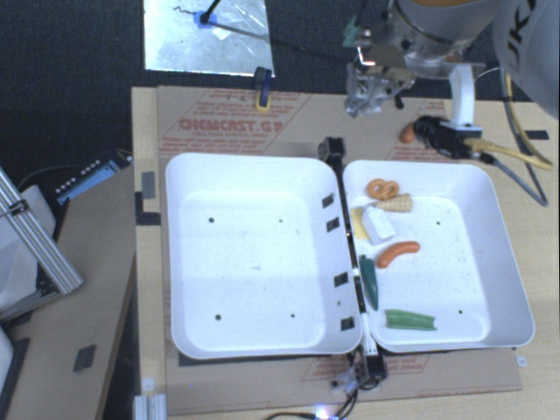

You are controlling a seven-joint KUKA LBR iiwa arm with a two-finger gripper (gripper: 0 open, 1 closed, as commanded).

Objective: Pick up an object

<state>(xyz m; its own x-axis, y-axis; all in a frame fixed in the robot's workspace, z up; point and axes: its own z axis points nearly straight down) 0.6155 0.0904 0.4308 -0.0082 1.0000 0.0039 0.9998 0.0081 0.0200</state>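
The pincer (372, 90) hangs high above the worktop (236, 121), beyond the far rim of the right bin (490, 252); it seems to carry nothing, though its opening cannot be told. The sausage (398, 253), pretzel (382, 188) and green pepper (410, 320) lie untouched there, so picking appears not yet begun.

1. The left bin (254, 252) lies open across its whole floor.
2. In the right bin (490, 261), a pretzel (382, 188), cone (391, 204), white block (378, 226), sausage (397, 253) and two green vegetables (410, 319) crowd the left side and front.
3. The right half of its floor offers open room.
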